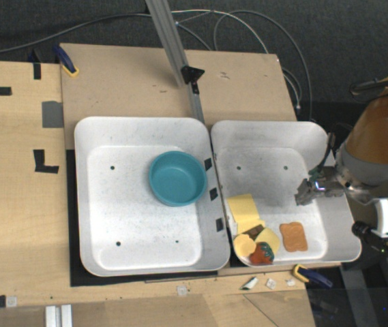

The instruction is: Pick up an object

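Observation:
A blue bowl (176,177) sits in the left bin (98,203), near its right side. In the right bin (269,148) lie a pale yellow block (243,212), an orange-brown sponge-like piece (293,236), and a small pile of yellow, red and dark objects (258,245) at the front edge. My gripper (309,191) hangs over the right bin's right side, above and to the right of the orange piece. Nothing shows between its tips.
A grey metal pole (170,36) slants down from the top to the gap between the bins. Cables (262,26) loop behind the bench. A blue-and-yellow clamp (66,60) sits at the back left, another (311,275) at the front right.

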You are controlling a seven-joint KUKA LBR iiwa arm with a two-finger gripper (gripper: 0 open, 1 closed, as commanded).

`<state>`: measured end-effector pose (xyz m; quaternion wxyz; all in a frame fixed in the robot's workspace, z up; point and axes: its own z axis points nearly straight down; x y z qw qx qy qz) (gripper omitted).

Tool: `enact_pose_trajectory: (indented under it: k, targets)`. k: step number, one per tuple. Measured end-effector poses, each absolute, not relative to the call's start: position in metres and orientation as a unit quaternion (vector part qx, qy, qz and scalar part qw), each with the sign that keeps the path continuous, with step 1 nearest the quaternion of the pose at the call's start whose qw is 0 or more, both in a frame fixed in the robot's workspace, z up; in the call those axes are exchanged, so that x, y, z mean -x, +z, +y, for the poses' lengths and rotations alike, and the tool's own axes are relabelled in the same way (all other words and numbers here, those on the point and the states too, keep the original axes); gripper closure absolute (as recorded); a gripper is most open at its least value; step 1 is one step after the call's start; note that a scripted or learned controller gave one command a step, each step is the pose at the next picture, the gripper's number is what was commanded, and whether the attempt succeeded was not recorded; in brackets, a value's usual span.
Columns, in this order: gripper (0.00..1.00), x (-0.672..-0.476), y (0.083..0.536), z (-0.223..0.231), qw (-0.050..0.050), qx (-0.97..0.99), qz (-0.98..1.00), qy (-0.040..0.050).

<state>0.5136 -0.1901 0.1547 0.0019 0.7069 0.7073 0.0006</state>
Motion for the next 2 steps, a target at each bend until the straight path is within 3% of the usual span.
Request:
enact_pose_trajectory:
  k: [1,2]
  targets:
    - [1.0,-0.515,0.208,-0.179,0.002,-0.706,0.708,0.0011]
    - [1.0,-0.516,0.231,-0.179,0.001,-0.706,0.708,0.0005]
